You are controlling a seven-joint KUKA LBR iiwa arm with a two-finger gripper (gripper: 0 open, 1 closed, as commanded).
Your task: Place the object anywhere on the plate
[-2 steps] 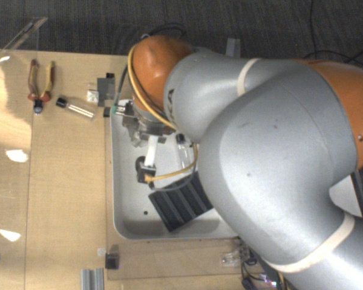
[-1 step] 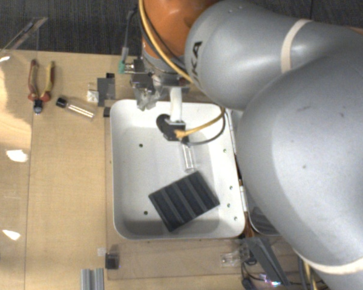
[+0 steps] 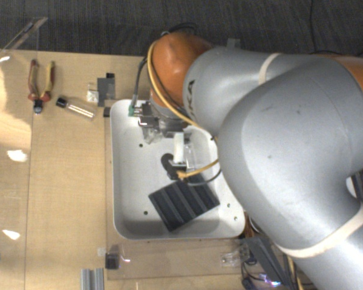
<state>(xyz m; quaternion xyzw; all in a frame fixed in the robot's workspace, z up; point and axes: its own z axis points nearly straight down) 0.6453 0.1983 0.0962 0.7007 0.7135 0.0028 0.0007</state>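
Camera view: looks down at a slant on a wooden bench (image 3: 60, 186) with a white bin (image 3: 126, 180) near the middle.
Arm: the grey arm (image 3: 290, 150) comes in from the right and covers most of that side, crossing over the bin's right edge.
Orange band: the orange band (image 3: 169, 62) sits above the wrist, over the far end of the bin.
Gripper: the gripper (image 3: 150, 128) hangs over the far left part of the bin, close to its back wall.
Grip: I cannot tell whether it is released or clenched, because the wrist hides much of it. Nothing shows in its hold.
Object: a black ribbed slab (image 3: 183, 206) lies flat on the bin floor, in the near half. It is turned at an angle to the walls.
Slab and gripper: well apart, with bare white floor between them.
Slab and bin: its near corner is just beside the front wall, and its right end reaches toward the arm.
Pliers: a pair of pliers (image 3: 40, 82) with red and yellow handles lies on the bench, far left.
Tube: a small clear tube (image 3: 76, 107) with a black cap lies right of the pliers.
Block: a small grey block (image 3: 106, 87) stands just outside the bin's far left corner.
Bench front: a small black piece (image 3: 112, 260) and a metal strip (image 3: 92, 278) sit in front of the bin.
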